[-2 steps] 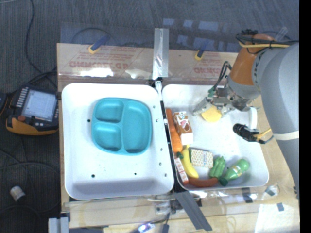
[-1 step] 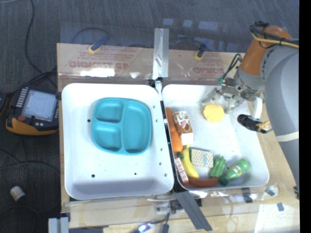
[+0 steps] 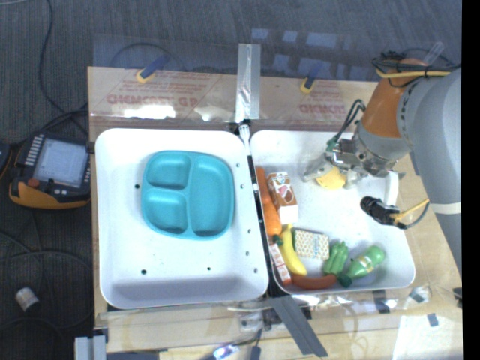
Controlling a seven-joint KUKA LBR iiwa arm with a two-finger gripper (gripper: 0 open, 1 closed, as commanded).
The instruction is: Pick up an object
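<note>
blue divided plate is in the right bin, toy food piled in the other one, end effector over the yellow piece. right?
Not quite. The camera view shows the blue divided plate in the left bin, not the right. The toy food, including the banana, lies in the right bin, and the end effector is there too, over the yellow piece.

Wooden bench, two white bins side by side (touching), clear sheet behind
</note>
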